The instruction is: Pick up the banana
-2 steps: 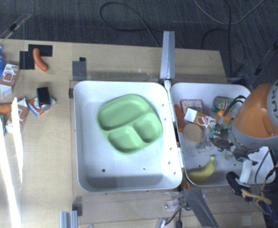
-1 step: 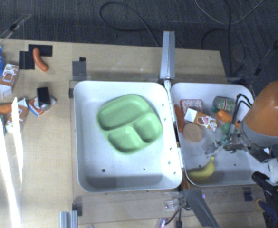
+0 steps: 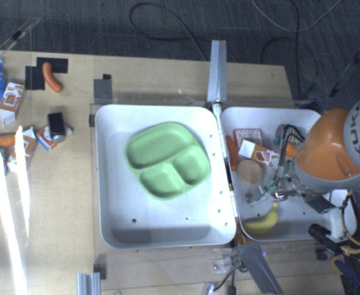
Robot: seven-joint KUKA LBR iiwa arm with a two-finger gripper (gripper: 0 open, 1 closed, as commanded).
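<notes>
A yellow banana [image 3: 263, 220] lies along the near wall of the right bin [image 3: 303, 231], its stem end pointing up toward the gripper. My gripper [image 3: 274, 192] hangs just above that stem end, under the orange wrist band, near the middle of the right bin. A small gap shows between gripper and banana. The arm covers much of the right half of this bin.
The left bin [image 3: 115, 226] bears a green three-compartment plate [image 3: 167, 158]. In the right bin, a round brown object [image 3: 250, 171] and orange-and-white cartons [image 3: 248, 141] sit beyond the gripper. Loose items lie on the bench at far left.
</notes>
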